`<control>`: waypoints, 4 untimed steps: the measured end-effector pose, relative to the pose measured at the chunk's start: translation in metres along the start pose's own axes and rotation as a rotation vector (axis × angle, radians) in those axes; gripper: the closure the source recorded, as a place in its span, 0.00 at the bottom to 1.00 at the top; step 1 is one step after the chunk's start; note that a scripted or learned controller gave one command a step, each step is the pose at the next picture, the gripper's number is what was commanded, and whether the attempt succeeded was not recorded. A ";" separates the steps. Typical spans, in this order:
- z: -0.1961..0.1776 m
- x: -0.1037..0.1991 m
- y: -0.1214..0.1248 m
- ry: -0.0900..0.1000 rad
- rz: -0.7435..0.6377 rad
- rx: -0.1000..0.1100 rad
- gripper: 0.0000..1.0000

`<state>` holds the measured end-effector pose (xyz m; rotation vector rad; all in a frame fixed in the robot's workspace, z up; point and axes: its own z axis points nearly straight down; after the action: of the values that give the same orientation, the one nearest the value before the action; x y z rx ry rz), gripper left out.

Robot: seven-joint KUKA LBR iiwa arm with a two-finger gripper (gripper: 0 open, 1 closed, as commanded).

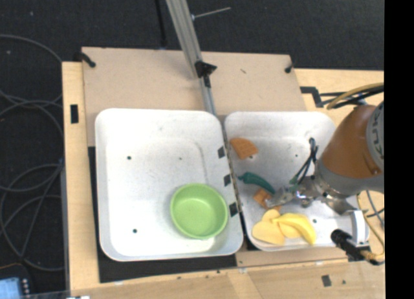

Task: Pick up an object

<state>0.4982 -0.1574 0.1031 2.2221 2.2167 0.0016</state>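
a grey kuka arm with an orange band reaches from the right into the right-hand shallow white plastic bin [278, 126], its gripper [289, 194] low among a dark green curved tool [257, 179], small orange pieces [243, 148] and a heap of yellow banana-like shapes [284, 229]; whether it is spread or closed cannot be told, and nothing looks lifted, so the pick appears undone. a lime green plastic bowl [198, 210] sits in the left-hand white bin [142, 142], on a bare tan board bench [142, 77] over dark carpet strung with cables.
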 end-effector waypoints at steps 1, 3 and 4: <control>-0.012 -0.001 0.001 0.000 0.006 -0.005 1.00; -0.120 -0.005 0.013 -0.001 -0.007 -0.005 1.00; -0.113 0.042 0.039 0.003 -0.011 0.001 1.00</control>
<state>0.5368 -0.1154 0.2166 2.2121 2.2301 0.0034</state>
